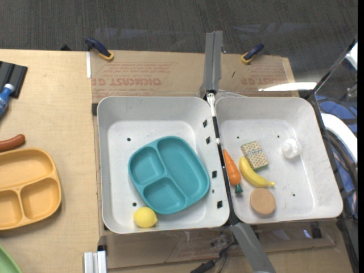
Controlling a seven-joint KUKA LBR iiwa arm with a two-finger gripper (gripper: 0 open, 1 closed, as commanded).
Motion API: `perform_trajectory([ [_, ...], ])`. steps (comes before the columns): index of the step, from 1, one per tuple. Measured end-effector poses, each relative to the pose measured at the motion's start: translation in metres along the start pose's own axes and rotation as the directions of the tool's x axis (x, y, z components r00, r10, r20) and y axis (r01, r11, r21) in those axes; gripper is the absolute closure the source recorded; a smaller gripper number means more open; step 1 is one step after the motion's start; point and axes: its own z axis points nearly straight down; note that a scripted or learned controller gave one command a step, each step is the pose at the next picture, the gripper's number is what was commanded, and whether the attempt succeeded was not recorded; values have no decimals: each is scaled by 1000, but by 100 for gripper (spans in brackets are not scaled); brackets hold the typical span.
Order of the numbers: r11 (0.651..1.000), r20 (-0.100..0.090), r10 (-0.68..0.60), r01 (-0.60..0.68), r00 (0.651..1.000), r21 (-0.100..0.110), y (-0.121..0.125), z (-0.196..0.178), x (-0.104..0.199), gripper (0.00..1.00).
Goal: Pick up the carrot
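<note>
The small orange carrot with a green end is seen in the right white bin, tight against its left wall, beside the yellow banana. It should be gripped across its middle, away from the wall.

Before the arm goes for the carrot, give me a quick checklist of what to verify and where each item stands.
1. Carrot in the right bin: ok, against the left wall.
2. Carrot's top uncovered: ok, nothing lies on it.
3. Room beside the carrot: not ok, the banana lies close on one side and the bin's wall on the other.
4. Which way the carrot lies: ok, lengthwise along the wall, green end nearest the camera.
5. Gripper ready above it: cannot tell.
</note>
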Motion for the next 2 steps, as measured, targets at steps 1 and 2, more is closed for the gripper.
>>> perform_trajectory([
  [1,1000,3,-3,3,1000,3,1,-8,0,100],
  [2,984,-2,-176,176,984,3,12,123,15,100],
])
